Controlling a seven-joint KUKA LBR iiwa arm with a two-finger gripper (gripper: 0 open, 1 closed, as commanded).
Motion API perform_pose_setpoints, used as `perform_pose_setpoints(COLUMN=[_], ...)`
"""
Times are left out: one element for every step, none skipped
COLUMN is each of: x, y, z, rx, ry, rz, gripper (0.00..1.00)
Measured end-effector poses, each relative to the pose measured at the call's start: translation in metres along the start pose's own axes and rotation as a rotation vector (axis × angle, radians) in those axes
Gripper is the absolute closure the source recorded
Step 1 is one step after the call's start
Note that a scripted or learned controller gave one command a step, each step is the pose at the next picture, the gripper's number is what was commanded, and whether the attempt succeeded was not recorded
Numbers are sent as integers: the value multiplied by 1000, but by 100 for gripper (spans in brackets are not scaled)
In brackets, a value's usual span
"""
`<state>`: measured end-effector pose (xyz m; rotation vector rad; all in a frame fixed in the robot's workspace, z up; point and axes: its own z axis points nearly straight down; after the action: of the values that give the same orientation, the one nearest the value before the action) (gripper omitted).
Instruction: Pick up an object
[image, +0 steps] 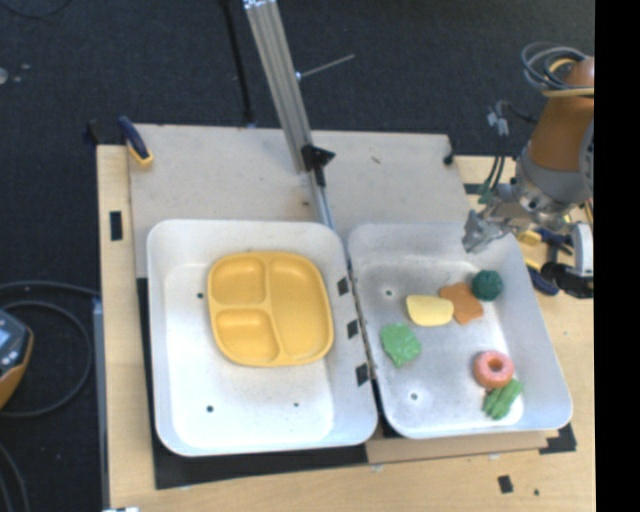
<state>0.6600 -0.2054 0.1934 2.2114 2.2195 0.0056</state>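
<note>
The arm (556, 140) comes in from the right, and its top part is cut off at the picture's edge. The gripper (478, 238) hangs over the far right corner of the right bin (440, 410). It is small and a bit blurry — there is nothing between its tips, but I cannot tell how they are set.

Just below the gripper and a little to its right sits a dark green round thing (487, 285). Next to that, touching it, lies an orange-brown piece (463, 301), and a yellow lump (429, 311) lies partly over the orange-brown piece's left side. Further below and to the left of the gripper lies a light green leafy piece (400, 345). Well below the gripper, near the front of the bin, sits a pink ring (493, 368) like a doughnut, with a bumpy green thing (501, 399) touching it. These toys are too small to name for sure.

Far to the gripper's left is the left bin (180, 400), holding a yellow tray (270, 306) with three parts.

A grey metal pole (284, 90) runs up past the top edge. Cables (40, 320) on the left are partly cut off too. No words can be read anywhere.
</note>
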Motion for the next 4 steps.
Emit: perform_pose_setpoints(x=[-2, 53, 107, 157], y=[2, -1, -4, -15], z=[-46, -58, -68, -57], rx=[1, 6, 7, 9], ry=[1, 4, 4, 4], rz=[0, -3, -4, -2], gripper=[100, 100, 100, 100])
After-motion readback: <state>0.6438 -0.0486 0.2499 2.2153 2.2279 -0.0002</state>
